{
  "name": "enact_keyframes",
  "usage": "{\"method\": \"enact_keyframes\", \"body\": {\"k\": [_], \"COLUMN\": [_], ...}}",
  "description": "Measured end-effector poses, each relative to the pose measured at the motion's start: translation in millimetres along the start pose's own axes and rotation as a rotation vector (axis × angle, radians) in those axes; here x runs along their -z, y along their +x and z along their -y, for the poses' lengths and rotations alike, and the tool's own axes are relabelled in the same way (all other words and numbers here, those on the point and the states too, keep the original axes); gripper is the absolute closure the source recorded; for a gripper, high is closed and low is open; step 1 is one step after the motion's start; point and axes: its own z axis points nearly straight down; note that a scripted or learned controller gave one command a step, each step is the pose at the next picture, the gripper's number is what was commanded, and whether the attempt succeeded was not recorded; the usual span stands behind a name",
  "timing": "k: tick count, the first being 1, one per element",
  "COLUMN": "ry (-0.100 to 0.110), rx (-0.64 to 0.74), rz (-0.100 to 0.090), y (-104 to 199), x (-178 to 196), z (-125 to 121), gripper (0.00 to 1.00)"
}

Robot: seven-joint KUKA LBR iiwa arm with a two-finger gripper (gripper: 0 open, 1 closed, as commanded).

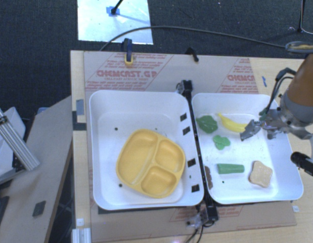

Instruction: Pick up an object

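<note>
The right bin (293,186) holds a yellow banana (231,122), a dark green leaf-shaped piece (207,123), a small green broccoli piece (221,142), a green rectangular block (230,168) and a tan toast slice (261,174). My gripper (260,130) hangs over the right bin's upper right part, just right of the banana's end. Its two dark fingers stand apart, open, with nothing between them. The grey and orange arm comes in from the right edge.
The left bin (103,135) carries a yellow divided tray (151,162). A black divider strip (192,135) runs between the two bins. A cable and clamps lie along the bench's far edge.
</note>
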Motion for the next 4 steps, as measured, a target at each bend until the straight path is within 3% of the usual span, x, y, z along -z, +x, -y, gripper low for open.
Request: {"method": "enact_keyframes", "body": {"k": [1,2,3,4], "ry": [-0.013,-0.009,-0.008,-0.012], "rx": [0.003,0.001,0.001,0.000], "rz": [0.003,0.002,0.001,0.002], "y": [0,-6,-7,-7], "x": [7,-43,-103,-103], "z": [-3,-12,-5,-5], "gripper": [0.00,0.00,0.00,0.00]}}
